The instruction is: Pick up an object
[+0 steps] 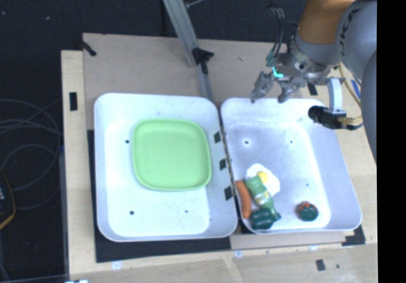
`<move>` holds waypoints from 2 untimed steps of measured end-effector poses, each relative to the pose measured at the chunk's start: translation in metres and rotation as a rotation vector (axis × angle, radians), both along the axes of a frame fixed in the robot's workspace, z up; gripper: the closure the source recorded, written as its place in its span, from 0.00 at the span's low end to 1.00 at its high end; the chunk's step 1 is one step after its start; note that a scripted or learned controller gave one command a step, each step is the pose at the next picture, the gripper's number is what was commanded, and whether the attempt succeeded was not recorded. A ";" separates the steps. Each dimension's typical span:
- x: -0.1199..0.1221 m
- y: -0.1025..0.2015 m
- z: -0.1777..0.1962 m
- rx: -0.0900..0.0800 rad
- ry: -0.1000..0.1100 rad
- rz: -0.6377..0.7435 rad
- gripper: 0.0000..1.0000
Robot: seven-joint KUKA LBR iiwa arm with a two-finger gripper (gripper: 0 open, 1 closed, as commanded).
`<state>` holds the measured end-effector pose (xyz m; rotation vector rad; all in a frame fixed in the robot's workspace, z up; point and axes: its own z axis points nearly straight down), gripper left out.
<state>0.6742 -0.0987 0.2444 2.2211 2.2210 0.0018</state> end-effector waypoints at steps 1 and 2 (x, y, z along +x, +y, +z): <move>0.000 0.000 0.000 0.000 0.000 0.000 0.00; 0.000 -0.002 -0.063 -0.001 0.005 -0.001 0.00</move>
